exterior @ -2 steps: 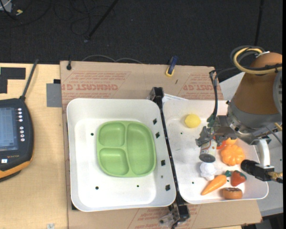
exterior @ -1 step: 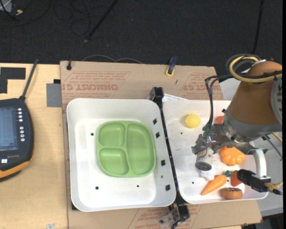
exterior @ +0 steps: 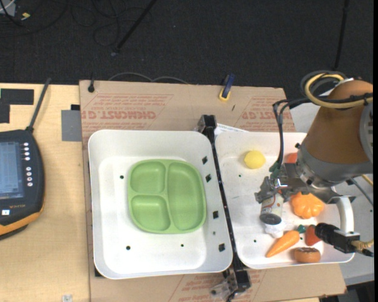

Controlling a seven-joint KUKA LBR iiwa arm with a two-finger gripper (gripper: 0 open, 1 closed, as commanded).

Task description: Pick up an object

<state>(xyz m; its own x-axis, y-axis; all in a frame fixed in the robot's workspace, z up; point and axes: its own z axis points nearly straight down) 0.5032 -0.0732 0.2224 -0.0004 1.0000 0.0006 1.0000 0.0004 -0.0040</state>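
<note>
Robotics lab — teach pendant (exterior: 12,184), cables (exterior: 25,5)

The end effector (exterior: 269,197) hangs low in the right bin (exterior: 239,168) near a carrot (exterior: 281,243) and yellow ball (exterior: 254,159).

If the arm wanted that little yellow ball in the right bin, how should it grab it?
Straight down from above, fingers closing across the middle of the yellow ball. It looks round, so any pinch direction probably works, and it lies by itself on the right bin floor, apart from the toy carrot and the pile near the gripper, leaving room on both sides.
</note>
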